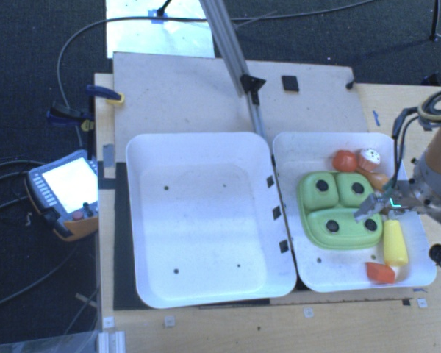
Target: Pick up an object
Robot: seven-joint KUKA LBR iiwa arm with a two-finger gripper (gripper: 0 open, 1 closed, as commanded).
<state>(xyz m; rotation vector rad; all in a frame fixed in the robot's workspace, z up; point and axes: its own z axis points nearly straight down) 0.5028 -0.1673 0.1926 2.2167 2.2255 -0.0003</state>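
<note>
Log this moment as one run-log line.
arm: over right bin | tool: at green tray's right edge | nearby: yellow piece, orange ball | left bin: idle

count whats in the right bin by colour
green: 1, the big lumpy green toy
yellow: 1, the yellow piece
red-orange: 2, the round one at the top and the small wedge at the bottom
white-faced: 1, the small round item
total: 5
</note>
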